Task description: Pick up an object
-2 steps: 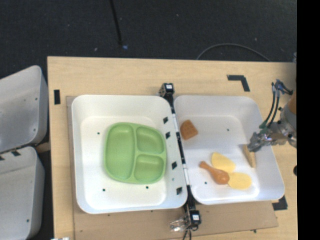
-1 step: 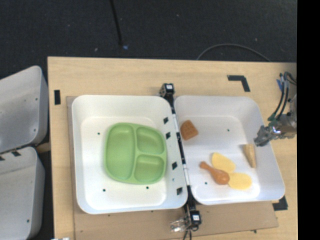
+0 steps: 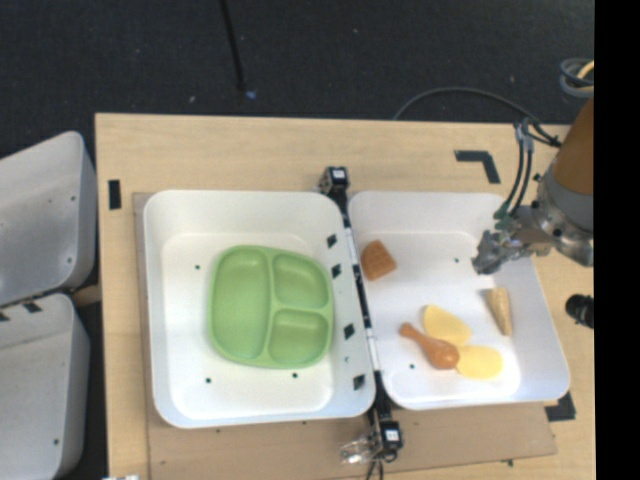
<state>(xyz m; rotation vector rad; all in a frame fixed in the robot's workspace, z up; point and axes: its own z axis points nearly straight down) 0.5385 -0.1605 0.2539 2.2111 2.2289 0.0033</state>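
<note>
The right bin (image 3: 420,218) holds several food-like objects: a brown chunk (image 3: 377,260) near its left wall, a yellow piece (image 3: 445,323), an orange-brown drumstick shape (image 3: 432,346), a second yellow piece (image 3: 481,362) and a tan cone-like piece (image 3: 500,309) toward the right. My gripper (image 3: 490,254) hangs over the right side of this bin, just above and left of the tan piece. Nothing shows between its tips.
The left bin (image 3: 170,228) carries a green divided plate (image 3: 270,306). A clip-lined divider (image 3: 352,288) runs between the bins. Black cables (image 3: 440,96) arc over the bench at the back right. White chair-like shapes (image 3: 40,228) stand at the left.
</note>
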